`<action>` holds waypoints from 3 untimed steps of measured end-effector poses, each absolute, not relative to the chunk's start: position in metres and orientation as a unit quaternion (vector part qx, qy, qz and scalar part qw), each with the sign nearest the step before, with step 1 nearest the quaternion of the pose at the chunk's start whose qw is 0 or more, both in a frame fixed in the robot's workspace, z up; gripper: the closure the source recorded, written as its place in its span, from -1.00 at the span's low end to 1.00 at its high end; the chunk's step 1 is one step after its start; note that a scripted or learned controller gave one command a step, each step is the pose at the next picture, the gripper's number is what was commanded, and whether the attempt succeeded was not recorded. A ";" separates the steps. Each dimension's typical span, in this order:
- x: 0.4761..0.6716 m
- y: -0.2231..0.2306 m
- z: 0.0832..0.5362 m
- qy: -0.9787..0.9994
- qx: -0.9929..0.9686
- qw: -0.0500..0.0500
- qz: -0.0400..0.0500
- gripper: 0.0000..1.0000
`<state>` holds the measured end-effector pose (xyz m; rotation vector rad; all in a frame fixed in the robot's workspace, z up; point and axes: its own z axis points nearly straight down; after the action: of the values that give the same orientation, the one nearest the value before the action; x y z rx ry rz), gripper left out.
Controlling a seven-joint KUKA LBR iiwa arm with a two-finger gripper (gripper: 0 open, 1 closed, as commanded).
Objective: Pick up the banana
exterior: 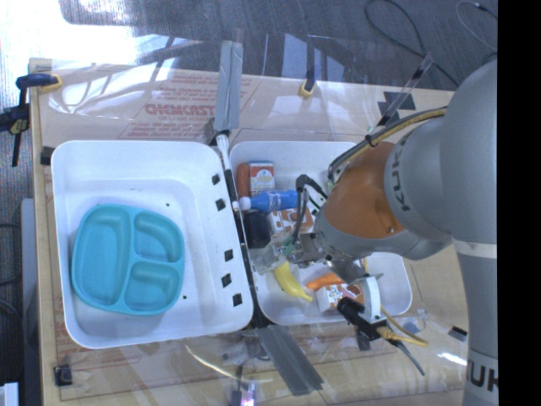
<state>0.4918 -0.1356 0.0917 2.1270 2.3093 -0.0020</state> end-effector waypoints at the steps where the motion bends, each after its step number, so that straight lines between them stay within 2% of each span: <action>1: 0.477 -0.148 0.167 0.690 0.724 -0.002 -0.001 -1.00; 2: 0.480 -0.129 0.097 0.732 0.681 0.012 -0.001 -1.00; 3: 0.479 -0.125 0.103 0.736 0.677 0.004 -0.002 1.00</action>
<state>0.4791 -0.1248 0.1025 2.1212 2.3057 -0.0051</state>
